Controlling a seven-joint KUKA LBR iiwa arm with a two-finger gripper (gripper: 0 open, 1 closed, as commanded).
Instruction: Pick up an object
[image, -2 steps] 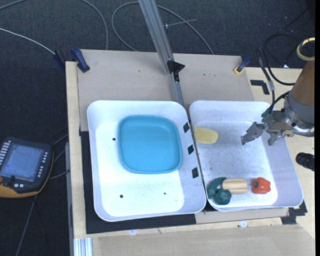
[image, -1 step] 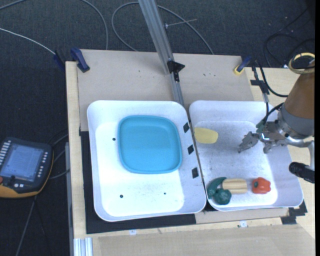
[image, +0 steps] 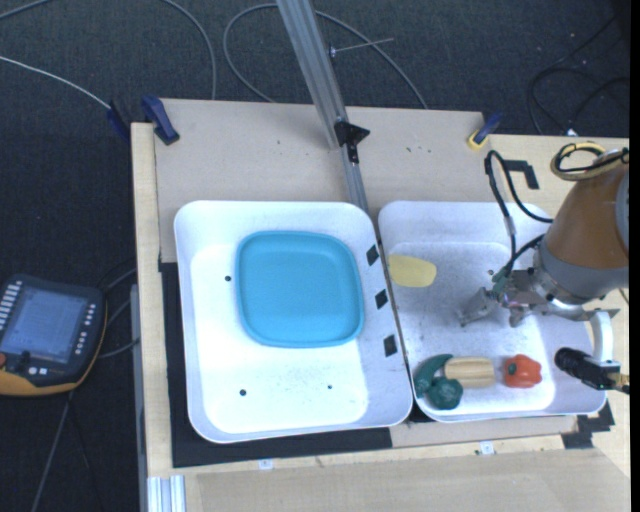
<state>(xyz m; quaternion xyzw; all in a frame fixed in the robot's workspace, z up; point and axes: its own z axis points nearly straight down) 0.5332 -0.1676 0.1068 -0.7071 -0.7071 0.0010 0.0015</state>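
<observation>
Along the near wall of the right bin (image: 470, 225) lie a green toy (image: 437, 381), a tan roll (image: 470, 372) and a red pepper (image: 520, 371). Gripper (image: 493, 305) hangs above them, fingers spread, holding nothing. Yellow piece (image: 412, 271) lies apart, left. Advice: centre over one item, descend straight, close late. Blue plate (image: 300, 288) occupies the left bin (image: 210, 330).

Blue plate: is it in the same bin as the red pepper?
No. The blue plate lies in the left bin; the red pepper lies in the right bin.

Grey arm (image: 590, 235) with orange band reaching in from the right, wrist angled down, gripper (image: 490, 308) low
</observation>
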